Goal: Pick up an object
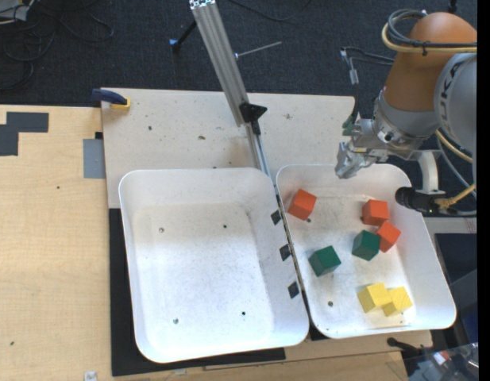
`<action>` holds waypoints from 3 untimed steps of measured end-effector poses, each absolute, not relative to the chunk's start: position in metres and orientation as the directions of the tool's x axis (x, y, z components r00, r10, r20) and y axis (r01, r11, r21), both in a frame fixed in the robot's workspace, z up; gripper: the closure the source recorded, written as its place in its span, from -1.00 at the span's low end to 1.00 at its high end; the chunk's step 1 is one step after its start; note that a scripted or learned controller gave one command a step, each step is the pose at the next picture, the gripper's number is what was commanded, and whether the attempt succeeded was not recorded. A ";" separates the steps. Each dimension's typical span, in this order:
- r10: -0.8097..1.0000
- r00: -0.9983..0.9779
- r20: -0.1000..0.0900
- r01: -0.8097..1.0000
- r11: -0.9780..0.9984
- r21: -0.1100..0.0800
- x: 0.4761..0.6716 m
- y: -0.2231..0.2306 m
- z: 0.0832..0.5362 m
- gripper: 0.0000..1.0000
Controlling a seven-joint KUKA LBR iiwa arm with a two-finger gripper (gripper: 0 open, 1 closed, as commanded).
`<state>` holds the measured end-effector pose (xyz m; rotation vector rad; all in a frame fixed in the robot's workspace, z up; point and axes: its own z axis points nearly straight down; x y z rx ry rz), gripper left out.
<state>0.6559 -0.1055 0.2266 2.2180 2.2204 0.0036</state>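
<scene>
The right bin (435, 292) holds several blocks. An orange cube (302, 204) lies near its left wall. Two more orange cubes (375, 211) (388, 235) sit toward the right side. Two green cubes (325, 260) (365, 245) rest in the middle. A yellow block (384, 298) lies near the front. My gripper (349, 165) hangs above the bin's far edge, up and right of the left orange cube, with nothing visible between its fingers.
The left bin (141, 308) stands beside the right one, joined by black clips (284, 252). A slanted aluminium post (227, 70) rises behind the bins. A blue and yellow clamp (111, 98) sits at the bench's far left corner.
</scene>
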 end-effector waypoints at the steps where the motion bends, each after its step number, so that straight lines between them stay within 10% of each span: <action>1: 1.000 -0.004 -0.001 1.000 0.004 -0.001 0.656 -0.106 0.230 1.00; 3: 1.000 -0.004 0.002 1.000 0.004 -0.006 0.599 -0.005 0.227 1.00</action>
